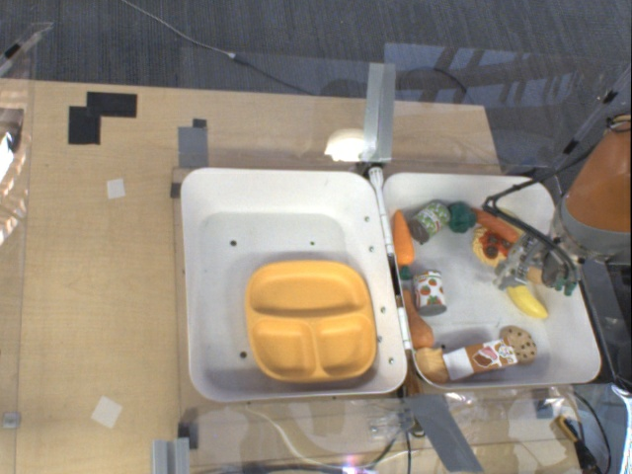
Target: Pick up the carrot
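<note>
A: What lies nearest, at the bottom of the view?

B: In the right bin, along its near wall, a bottle lies on its side with a cookie just beside its right end. A brown, rounded thing sits by the bottle's left end, against the divider.

A: And the left bin?

B: It holds a yellow tray with three compartments, set toward the near side.

A: Where's the carrot?

B: In the right bin, lying lengthwise along its left wall, toward the far half. A small can stands just nearer and to its right; a green-topped jar lies near its far end.

A: The gripper?

B: It's low over the right side of that bin, well apart from the carrot, above a banana and beside some orange and yellow toys. Whether its fingers are spread or pressed together, I cannot tell; cables and clutter blur them. The arm enters from the right, orange band showing.

A: Farthest?

B: A metal post behind the divider, and black tape on the bench at far left.
</note>
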{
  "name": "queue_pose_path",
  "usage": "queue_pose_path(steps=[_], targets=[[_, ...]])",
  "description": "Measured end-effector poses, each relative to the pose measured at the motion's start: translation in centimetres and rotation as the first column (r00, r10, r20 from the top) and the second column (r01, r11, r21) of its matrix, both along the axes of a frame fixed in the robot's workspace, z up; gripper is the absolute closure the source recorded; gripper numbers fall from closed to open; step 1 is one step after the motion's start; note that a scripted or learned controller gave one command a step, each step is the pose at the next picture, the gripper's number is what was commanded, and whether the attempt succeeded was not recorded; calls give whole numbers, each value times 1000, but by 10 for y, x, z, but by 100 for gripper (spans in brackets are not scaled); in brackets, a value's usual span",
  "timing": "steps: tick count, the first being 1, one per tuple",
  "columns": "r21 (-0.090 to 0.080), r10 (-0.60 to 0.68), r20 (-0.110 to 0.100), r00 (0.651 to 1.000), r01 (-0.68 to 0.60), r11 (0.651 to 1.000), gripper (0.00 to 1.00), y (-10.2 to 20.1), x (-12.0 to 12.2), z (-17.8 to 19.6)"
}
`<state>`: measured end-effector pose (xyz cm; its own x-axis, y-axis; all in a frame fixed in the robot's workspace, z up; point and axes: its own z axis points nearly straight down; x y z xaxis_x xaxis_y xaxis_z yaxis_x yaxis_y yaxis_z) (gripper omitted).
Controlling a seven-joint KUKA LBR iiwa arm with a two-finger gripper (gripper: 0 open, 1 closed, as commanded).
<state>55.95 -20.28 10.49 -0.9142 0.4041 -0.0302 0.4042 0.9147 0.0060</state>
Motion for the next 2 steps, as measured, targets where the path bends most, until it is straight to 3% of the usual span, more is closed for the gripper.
queue_pose_path(steps=[1, 2], targets=[[-3, 463, -18, 886, -464, 886, 100, -3, 9, 77], [5, 681, -25, 732, -681, 733, 100, 98, -61, 45]])
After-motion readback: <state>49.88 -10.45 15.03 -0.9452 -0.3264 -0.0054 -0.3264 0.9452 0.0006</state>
